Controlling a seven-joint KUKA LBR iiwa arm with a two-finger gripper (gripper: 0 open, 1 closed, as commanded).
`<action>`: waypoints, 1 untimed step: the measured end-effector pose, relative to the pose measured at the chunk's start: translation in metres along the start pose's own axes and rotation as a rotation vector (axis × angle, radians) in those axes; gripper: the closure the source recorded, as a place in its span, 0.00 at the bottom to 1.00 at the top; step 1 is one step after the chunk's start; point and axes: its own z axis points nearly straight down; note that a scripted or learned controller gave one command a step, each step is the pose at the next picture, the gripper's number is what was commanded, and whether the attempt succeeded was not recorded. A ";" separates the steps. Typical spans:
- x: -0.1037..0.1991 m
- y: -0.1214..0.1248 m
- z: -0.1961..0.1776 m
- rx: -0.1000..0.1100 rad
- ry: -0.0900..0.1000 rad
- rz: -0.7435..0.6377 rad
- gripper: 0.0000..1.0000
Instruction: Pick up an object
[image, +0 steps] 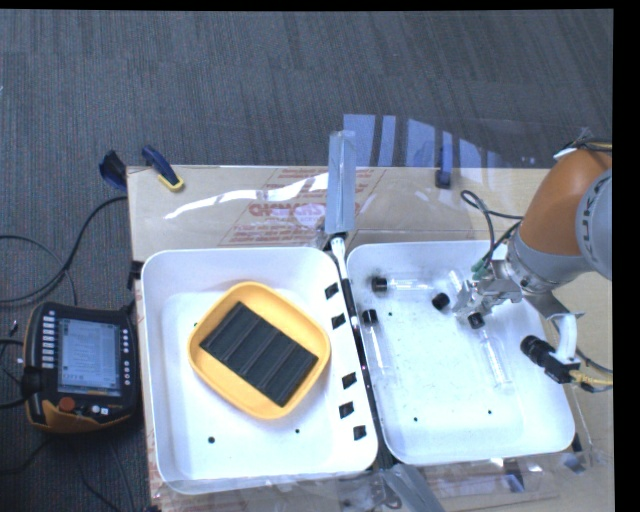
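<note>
Underneath, wooden bench (250, 205), two white bins (165, 280), grey carpet (200, 80).

Over on the left, a teach pendant (78, 365) lies on the dark grey carpet (200, 90), screen lit, its black cables (45, 262) trailing off across the floor. Up at the bench's far left corner, a blue clamp with a yellow tip (162, 168) grips the edge of the board, with a second dark clamp (113, 166) just beside it. Between the bins, a grey divider bar (341, 195) runs back toward a clear plastic sheet (440, 145) catching the light.
</note>
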 end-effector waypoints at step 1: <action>0.048 0.031 -0.091 0.002 -0.001 -0.013 1.00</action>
